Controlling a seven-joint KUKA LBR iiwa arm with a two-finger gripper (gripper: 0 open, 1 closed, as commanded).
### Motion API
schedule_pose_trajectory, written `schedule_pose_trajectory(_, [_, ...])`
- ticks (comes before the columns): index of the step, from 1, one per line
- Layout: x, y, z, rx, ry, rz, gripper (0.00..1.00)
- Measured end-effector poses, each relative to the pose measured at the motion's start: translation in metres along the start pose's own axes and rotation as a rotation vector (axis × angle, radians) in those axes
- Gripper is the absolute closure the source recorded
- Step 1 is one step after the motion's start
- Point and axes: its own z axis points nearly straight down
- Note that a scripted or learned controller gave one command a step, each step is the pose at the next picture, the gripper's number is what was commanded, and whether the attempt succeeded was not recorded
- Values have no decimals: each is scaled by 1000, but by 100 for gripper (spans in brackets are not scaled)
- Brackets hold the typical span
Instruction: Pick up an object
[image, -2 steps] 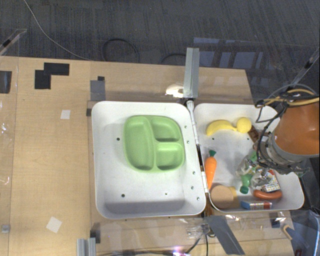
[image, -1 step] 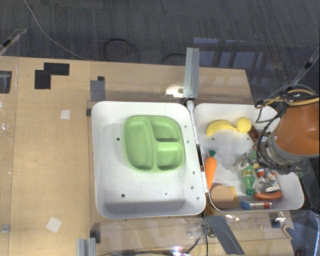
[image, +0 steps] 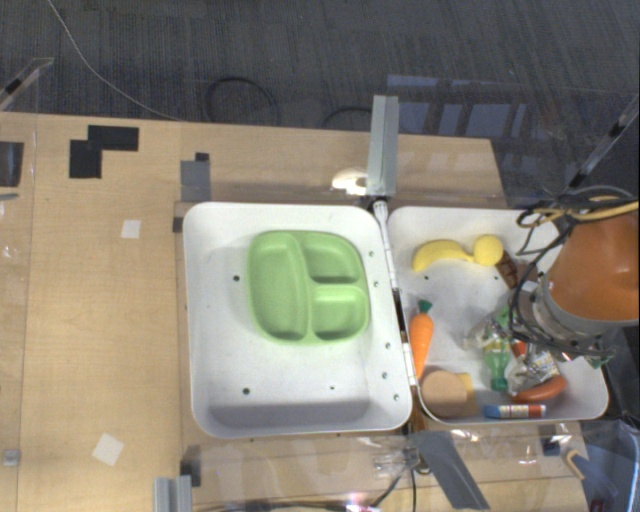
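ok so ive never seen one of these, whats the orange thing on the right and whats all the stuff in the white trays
The orange and grey shape is a robot arm, reaching in from the right. One camera, fixed above the bench, looks down at a slant.

Two shallow white bins sit side by side. The left bin holds a green divided plate. The right bin holds toy food: a banana, a lemon, a carrot, a slice of bread, plus a marker pen and a small jumble under the arm.

Its gripper is down in that jumble. I cannot tell whether it has hold of anything.
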Motion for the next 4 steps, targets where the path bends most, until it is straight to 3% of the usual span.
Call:
schedule_pose_trajectory(1, [-3, -1, -11, 5, -5, -6, 100])
schedule_pose_trajectory(2, [-3, -1, -11, 4, -4, -7, 0])
schedule_pose_trajectory(3, [-18, 20, 1, -3, 8, -181, 0])
schedule_pose_trajectory(4, [10, -48, -86, -11, 7, -512, 0])
